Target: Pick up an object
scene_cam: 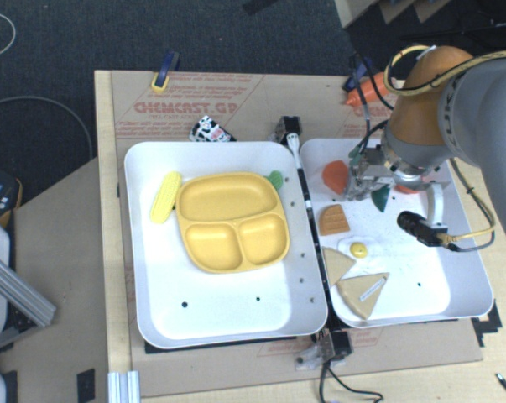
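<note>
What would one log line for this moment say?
gripper: over right bin, beside red piece | left bin: tray, corn | right bin: toast, egg, wedge | hold: cannot tell

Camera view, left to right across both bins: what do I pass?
Yellow plastic corn cob → yellow three-compartment plastic plate → brown toy toast slice → end effector.
</note>
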Controlling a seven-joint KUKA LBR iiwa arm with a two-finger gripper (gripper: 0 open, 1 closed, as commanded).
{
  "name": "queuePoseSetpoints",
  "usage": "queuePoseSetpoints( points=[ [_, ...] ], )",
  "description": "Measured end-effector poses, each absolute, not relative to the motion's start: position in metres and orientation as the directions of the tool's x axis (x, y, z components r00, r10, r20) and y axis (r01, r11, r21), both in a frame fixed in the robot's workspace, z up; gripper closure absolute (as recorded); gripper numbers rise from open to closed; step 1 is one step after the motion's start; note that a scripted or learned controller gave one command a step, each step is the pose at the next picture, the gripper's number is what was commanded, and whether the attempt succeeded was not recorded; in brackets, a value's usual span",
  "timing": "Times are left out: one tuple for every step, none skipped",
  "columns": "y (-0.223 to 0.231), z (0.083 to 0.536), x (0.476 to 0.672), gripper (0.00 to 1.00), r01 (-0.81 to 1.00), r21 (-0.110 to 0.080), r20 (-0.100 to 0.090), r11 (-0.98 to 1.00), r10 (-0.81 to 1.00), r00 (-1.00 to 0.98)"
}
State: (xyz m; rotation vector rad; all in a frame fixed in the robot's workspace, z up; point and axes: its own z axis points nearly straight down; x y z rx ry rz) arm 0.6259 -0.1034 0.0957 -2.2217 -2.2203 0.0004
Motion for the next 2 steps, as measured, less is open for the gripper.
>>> queuePoseSetpoints(
  points=[
    [-0.105,0.142,0.635,1.0,1.0,0.006,-0.002,0.001,1.0,-0.001],
    [-0.111,0.193,0.628,1.0,1.0,0.008,-0.002,-0.001,1.0,0.001]
  ],
)
